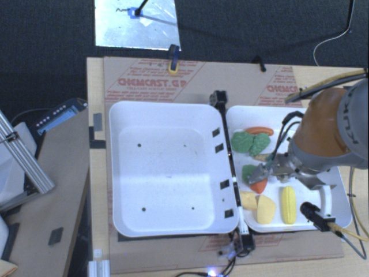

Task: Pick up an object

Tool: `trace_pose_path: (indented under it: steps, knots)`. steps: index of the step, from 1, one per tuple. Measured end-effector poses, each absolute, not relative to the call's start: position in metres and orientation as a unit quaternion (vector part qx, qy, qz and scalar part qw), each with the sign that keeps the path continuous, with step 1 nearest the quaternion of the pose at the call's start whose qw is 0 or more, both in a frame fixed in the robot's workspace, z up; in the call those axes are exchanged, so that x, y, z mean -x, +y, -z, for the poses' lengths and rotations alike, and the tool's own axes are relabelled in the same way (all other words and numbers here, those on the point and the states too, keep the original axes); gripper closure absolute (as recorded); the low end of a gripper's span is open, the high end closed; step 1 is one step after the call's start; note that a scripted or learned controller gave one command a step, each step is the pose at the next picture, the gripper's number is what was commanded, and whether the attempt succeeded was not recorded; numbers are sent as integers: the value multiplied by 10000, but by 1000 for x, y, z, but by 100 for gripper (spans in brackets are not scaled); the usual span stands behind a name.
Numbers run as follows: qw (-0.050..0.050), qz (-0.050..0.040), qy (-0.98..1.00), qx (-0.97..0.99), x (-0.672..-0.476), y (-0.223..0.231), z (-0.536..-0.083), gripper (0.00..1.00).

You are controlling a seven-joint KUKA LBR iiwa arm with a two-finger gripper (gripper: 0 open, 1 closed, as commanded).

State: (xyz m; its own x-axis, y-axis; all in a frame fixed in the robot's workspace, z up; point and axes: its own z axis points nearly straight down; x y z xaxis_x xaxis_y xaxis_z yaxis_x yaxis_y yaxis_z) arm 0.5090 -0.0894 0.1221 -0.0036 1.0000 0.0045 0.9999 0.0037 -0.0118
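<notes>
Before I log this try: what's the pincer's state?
Pincer: low in the right bin, over the red and green items; open or shut cannot be told.

Both bins (167, 117) are white. Just beside the grey end effector (260, 173) lie green pieces (249, 142) and an orange-red one (259, 186); nearby, yellow corn (287, 205) and pale yellow chunks (258, 205).

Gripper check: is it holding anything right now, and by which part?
Cannot be told. The gripper is down in the right bin at a small red and green piece, but its tips are too small to read.
</notes>
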Motion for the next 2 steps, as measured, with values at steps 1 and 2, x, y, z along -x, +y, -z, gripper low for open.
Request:
trace_pose_path:
  steps: [1,2]
  knots:
    - [14,-6,-7074,7068,-485,-89,-82,0]
    - [-9,12,-7078,7064,-488,-89,-95,100]
